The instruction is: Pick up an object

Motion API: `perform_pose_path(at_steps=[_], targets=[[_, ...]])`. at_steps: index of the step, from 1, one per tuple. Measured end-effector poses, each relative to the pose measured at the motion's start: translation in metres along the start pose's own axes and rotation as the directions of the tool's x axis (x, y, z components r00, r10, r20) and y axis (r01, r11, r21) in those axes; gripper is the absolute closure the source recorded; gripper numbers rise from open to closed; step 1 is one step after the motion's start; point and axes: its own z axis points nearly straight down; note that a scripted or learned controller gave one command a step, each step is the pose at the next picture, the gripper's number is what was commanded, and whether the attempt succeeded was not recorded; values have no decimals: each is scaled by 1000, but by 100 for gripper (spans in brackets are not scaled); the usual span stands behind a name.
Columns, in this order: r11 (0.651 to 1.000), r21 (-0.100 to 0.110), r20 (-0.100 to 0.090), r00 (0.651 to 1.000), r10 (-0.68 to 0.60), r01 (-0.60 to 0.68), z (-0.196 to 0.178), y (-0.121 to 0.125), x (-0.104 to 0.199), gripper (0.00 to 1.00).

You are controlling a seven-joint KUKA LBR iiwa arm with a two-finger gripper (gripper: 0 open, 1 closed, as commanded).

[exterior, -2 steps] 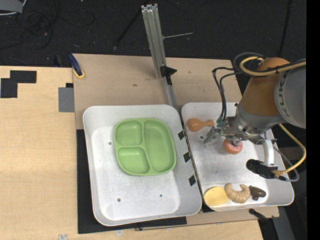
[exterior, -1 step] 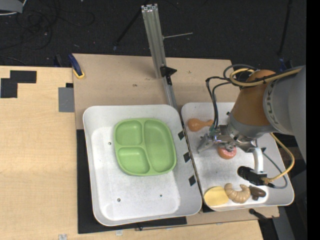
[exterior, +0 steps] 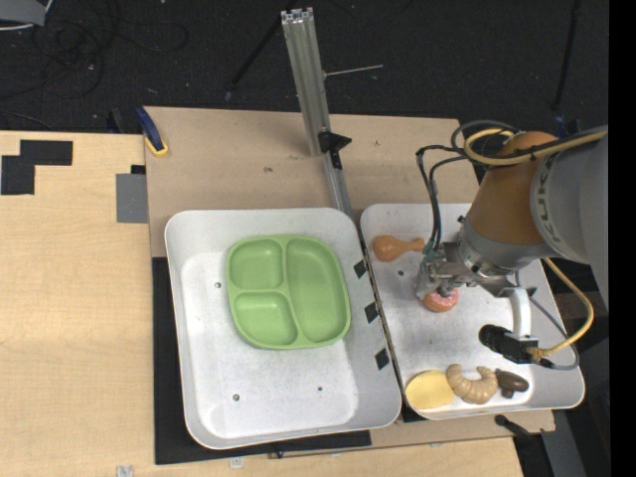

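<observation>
In the right bin (exterior: 427, 356) lie several small objects. An orange, drumstick-shaped toy (exterior: 396, 248) rests near the bin's back left. A pinkish-red round object (exterior: 440, 301) sits in the middle, directly under my gripper (exterior: 438, 284), which is lowered onto it. A yellow disc (exterior: 429, 391) and a tan, curled croissant-like piece (exterior: 474, 384) lie at the front edge, with a dark brown piece (exterior: 511, 382) beside them. The arm's wrist hides the fingers.
The left bin (exterior: 199, 386) holds a green divided plate (exterior: 288, 291). A metal post (exterior: 310, 87) rises behind the bins. Black cables and a black connector (exterior: 509, 343) hang over the right bin's right side.
</observation>
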Motion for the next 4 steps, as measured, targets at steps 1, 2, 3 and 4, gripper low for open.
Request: perform_pose_path(at_steps=[1,2,3,4], targets=[[1000,8,-9,1000,-6,6,-50,3,9,100],[1000,6,-7,1000,-4,4,-107,7,-2,100],[1000,7,-8,1000,-6,6,-148,8,-3,100],[1000,13,-10,1000,-9,9,-146,-8,50,100]])
